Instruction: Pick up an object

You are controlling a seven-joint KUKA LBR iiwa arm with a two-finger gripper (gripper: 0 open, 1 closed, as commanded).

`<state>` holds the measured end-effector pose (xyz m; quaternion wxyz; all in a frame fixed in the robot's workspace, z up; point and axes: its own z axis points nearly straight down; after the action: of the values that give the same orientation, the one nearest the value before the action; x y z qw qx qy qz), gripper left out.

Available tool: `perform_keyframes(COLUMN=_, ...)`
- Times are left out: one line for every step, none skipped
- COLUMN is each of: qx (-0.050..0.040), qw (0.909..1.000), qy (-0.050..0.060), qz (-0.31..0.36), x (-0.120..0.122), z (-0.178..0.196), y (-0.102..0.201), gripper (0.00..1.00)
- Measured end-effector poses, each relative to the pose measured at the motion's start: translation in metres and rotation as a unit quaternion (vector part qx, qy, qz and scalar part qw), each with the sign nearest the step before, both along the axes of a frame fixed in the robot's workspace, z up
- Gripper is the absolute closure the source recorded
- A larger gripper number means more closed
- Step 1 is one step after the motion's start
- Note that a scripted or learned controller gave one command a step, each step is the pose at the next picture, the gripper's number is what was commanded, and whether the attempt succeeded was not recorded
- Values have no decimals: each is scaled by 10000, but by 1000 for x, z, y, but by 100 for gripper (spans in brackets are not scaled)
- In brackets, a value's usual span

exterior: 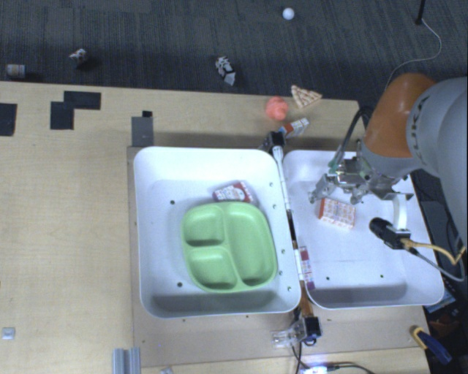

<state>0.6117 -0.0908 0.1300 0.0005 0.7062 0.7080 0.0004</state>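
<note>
The red-and-white packet (336, 212) lies flat on the floor of the right bin (365, 281), in the far-left part of it, near the wall shared with the other bin. It is a short rectangle. Its longer side runs roughly across the bin from left to right in the view, and the right end sits a little nearer the camera. Its face shows a fine red pattern on white; any lettering is too small to read.

The gripper (338, 188) hangs directly over the packet's far edge, with the grey arm and its orange band reaching in from the right. From this slant I cannot tell whether it is open or closed, or whether it has hold of the packet.

A slim pale stick (278, 159) lies along the rim where the two bins meet. In the left bin (150, 241) a green tray (228, 245) with three compartments sits near the middle. A second packet (232, 193), also red and white with unreadable print, touches the tray's far edge.

On the bench (66, 241) beyond the bins are a pink ball (276, 109), a pale wedge (306, 96) just to its right, and a small tube (296, 127) with a red band. A white ball (288, 12) rests on the dark floor further back.
</note>
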Motion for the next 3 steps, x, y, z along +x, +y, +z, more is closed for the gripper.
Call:
perform_keyframes(qx=1, qw=10000, qy=-20, qz=9, x=33, z=-44, y=8, gripper=0)
perform_keyframes(qx=-1, qw=10000, qy=-48, qz=29, x=35, z=-32, y=9, gripper=100)
perform_keyframes(qx=-6, qw=10000, qy=-27, qz=0, x=41, z=46, y=-33, gripper=100)
